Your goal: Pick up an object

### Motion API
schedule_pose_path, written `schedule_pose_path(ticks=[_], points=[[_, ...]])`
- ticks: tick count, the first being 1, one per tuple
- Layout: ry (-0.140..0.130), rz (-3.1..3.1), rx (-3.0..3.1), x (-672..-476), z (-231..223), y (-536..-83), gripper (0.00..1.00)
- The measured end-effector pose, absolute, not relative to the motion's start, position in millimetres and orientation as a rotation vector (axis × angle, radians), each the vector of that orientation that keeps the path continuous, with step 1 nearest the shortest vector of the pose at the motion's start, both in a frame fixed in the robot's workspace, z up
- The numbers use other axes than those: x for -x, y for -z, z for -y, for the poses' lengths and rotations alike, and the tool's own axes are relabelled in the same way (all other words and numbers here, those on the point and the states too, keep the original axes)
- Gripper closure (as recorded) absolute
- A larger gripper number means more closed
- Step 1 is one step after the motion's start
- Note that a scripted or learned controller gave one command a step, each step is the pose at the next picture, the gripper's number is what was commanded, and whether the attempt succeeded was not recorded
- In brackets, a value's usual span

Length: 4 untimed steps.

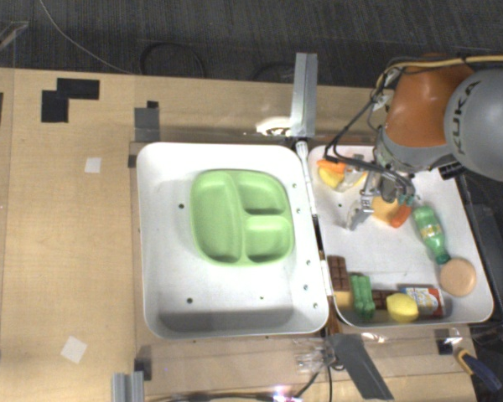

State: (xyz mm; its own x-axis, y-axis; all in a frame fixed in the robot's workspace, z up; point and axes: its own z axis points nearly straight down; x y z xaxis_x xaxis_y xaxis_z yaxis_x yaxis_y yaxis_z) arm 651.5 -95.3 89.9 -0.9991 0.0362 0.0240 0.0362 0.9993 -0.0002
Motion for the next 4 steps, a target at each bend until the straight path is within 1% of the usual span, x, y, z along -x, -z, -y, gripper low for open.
schedule_pose_path(ticks=[1, 2, 3, 4], points=[[0.001, 3.142, 0.269, -628.0, 125.5, -88.9, 0.0], [0.0, 3.144, 0.273, -574.9, 126.3, -90.4, 0.0], [-0.004, 3.147, 0.123, -637.5, 145.9, -88.4, 0.0], [0.0, 3.142, 0.288, -598.2, 132.3, -89.6, 0.0]])
